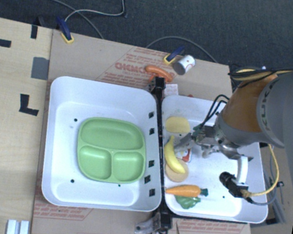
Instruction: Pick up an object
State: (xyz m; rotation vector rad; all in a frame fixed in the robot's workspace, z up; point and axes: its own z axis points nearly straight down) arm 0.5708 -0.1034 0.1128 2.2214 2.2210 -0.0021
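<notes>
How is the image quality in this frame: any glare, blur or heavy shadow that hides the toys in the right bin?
Camera view: even, soft light, with only mild shine on the white bin walls. The green plate, banana and carrot read sharp enough. The arm looks slightly soft and shades the area around the gripper, where a small red item is hard to make out.

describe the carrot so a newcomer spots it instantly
Look at the right-hand shallow white bin, along its near edge. The orange toy carrot lies there on its side, below the yellow toy banana. It is the only orange piece in the bin, tapered, with a green leafy end.
</notes>
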